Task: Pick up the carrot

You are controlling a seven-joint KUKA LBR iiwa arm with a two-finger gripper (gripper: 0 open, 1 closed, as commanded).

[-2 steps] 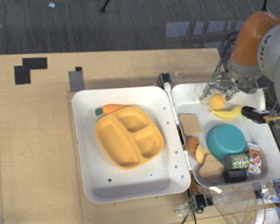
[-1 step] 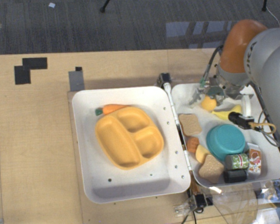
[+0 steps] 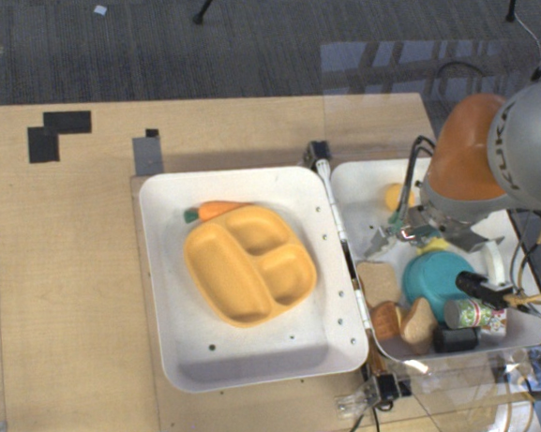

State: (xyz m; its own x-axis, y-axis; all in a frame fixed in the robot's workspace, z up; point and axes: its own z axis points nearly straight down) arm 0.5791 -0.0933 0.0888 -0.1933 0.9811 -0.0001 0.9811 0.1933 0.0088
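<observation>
jaws: cannot tell, the gripper (image 3: 402,232) is too small to read, low over the right bin (image 3: 362,185). nearest, one can (image 3: 476,315), two bread pieces, one teal bowl (image 3: 436,279). left bin (image 3: 255,362): one yellow tray (image 3: 248,264), one carrot (image 3: 218,208) at its far edge. arm (image 3: 501,157) bends in from the right.

The yellow divided tray (image 3: 249,265) hides the lower edge of the carrot (image 3: 217,208). The arm (image 3: 491,149) is cut off at the right edge, covering part of the right bin (image 3: 361,179) and its yellow item (image 3: 396,195).
</observation>
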